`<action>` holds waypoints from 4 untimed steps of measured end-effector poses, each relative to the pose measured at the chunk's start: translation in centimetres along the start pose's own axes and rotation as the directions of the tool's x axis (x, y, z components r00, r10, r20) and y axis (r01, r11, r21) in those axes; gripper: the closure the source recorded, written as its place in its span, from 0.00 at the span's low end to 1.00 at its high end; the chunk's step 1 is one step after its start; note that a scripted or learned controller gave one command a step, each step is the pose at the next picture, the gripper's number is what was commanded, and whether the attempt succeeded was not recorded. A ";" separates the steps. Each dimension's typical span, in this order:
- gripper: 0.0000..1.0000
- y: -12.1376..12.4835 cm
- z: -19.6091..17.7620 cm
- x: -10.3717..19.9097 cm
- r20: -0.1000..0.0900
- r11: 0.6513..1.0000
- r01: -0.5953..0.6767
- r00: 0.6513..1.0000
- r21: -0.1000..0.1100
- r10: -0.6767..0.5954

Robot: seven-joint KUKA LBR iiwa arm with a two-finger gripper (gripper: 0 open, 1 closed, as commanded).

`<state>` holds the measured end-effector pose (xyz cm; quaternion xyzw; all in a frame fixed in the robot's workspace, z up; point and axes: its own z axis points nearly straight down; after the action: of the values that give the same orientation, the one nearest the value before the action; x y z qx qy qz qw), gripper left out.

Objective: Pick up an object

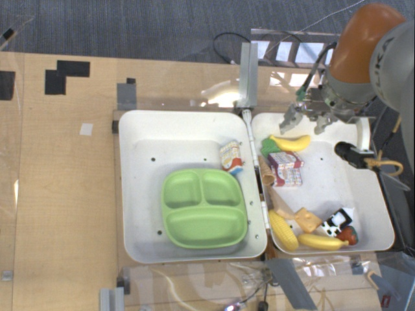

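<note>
Yellow bananas, two [290,142] [321,241], lie below the spread, empty end effector [303,122]; one green tray [203,207].

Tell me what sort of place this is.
Most likely a robotics lab's bin-picking bench. A grey and orange arm with a gripper hangs over two white bins, the right one holding toy food such as a banana. Loose cables trail over carpet.

Grey arm [395,63], orange band, metal pincer [305,123], black cables.
</note>
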<state>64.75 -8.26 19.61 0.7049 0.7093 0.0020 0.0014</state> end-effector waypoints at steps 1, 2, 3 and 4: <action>0.00 -0.4 9.5 -3.0 0.002 0.957 0.289 0.957 -0.004 -0.289; 0.00 -6.3 10.5 -2.2 0.003 0.978 0.207 0.978 -0.009 -0.207; 0.00 -8.7 10.4 -1.6 0.007 0.967 0.255 0.967 -0.014 -0.255; 0.00 -6.5 9.1 -2.8 0.001 0.983 0.182 0.983 -0.001 -0.182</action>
<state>58.29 -11.12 10.50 0.6371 0.7708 0.0020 0.0024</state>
